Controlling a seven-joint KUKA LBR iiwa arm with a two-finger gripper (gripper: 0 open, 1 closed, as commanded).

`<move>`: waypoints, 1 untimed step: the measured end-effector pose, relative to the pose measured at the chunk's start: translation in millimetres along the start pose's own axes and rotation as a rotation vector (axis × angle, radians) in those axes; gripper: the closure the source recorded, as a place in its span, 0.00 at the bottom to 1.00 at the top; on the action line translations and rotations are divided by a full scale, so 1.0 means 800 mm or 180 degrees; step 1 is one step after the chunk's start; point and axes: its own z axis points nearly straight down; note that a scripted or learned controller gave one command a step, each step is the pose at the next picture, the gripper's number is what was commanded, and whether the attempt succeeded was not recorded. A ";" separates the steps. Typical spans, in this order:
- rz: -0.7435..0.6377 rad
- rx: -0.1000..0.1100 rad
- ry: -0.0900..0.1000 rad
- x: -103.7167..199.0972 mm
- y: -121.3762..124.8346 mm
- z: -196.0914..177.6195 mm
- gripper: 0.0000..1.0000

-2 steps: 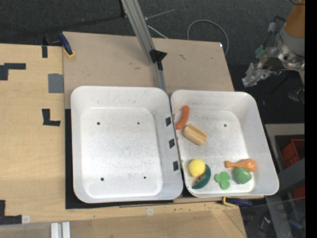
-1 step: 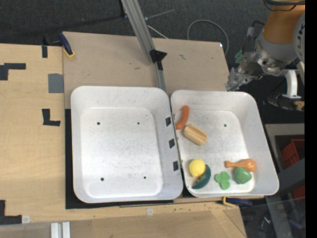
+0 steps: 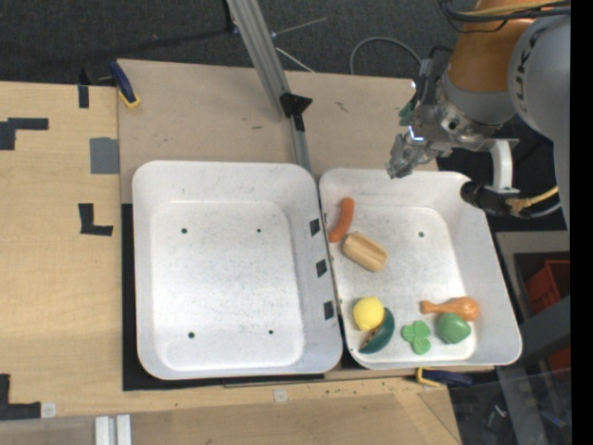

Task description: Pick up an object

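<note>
Seen from above the tabletop, the grey arm with its orange band reaches in from the right, its claw hanging over the far rim of the right-hand bin. Nothing sits between its tips, and from this angle I cannot tell whether they are apart or together.

The toys all lie in that right bin. An orange sausage, slim and slightly curved, lies near the bin's far left corner, close to the divide between the bins. Just beside it, toward the middle, lies a tan bread roll, a short stubby cylinder set at a slant. Along the near edge lies a round yellow lemon, which touches a dark teal crescent-shaped piece. To the right lies a small green clover-like leaf, then a rounded green piece, with an orange drumstick-shaped piece lying against its far side.

The left-hand bin is white with fine dark speckles. A grey metal rail slants down across the tabletop to the gap between the bins.
</note>
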 end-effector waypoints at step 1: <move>-0.0003 -0.0006 0.0003 0.072 -0.009 -0.007 1.00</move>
